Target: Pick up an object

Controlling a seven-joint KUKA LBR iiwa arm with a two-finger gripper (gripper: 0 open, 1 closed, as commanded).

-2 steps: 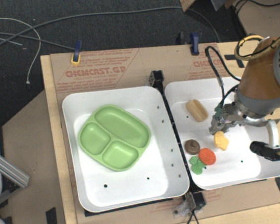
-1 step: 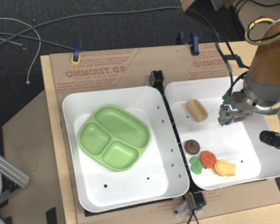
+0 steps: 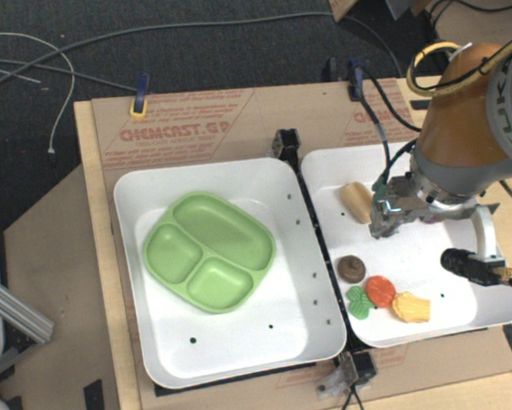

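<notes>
Pincer (image 3: 383, 222) low in right bin (image 3: 431, 313), grip state unclear, cardboard (image 3: 183, 116) printed "GIGACAST.GP" partly legible.

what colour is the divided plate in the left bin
Light green; the divided plate shows in the camera view.

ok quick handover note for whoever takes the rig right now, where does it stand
Pincer: low over the right bin, beside the tan roll; nothing visibly held.
Right bin, near its left wall: tan roll at the top, brown disc below, then green toy, red toy and yellow toy in a cluster.
Left bin: green divided plate.
Done: no pick yet.
Left: grasp and lift one object.
</notes>
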